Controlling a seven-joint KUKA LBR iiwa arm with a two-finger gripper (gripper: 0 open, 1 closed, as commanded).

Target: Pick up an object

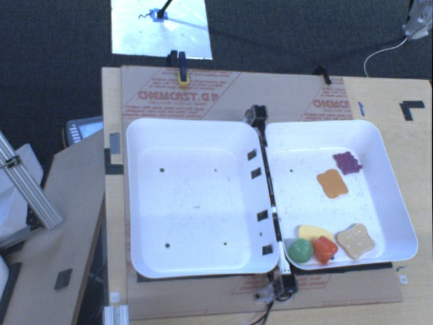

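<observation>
**Pick not yet begun — all objects at rest in the right bin**

We log the bench from left to right. The left bin (193, 195) comes first; the right bin (379, 147) sits just beside it, the two touching along their shared edge.

All candidate objects lie in the right bin. Along its near edge, left to right: a green ball (300, 250), a yellow wedge (312, 232) just behind it, a red piece (325, 249) touching the ball's right side, and a toast slice (355, 240). Farther back and well apart from that cluster: an orange piece (332, 183), with a purple cluster (347, 162) near its upper right.

We judge the task at its start: nothing is lifted, every object rests on the bin floor. The whole approach, grasp and lift remain.

The gripper's state and its relation to any object we cannot tell from this frame.
</observation>
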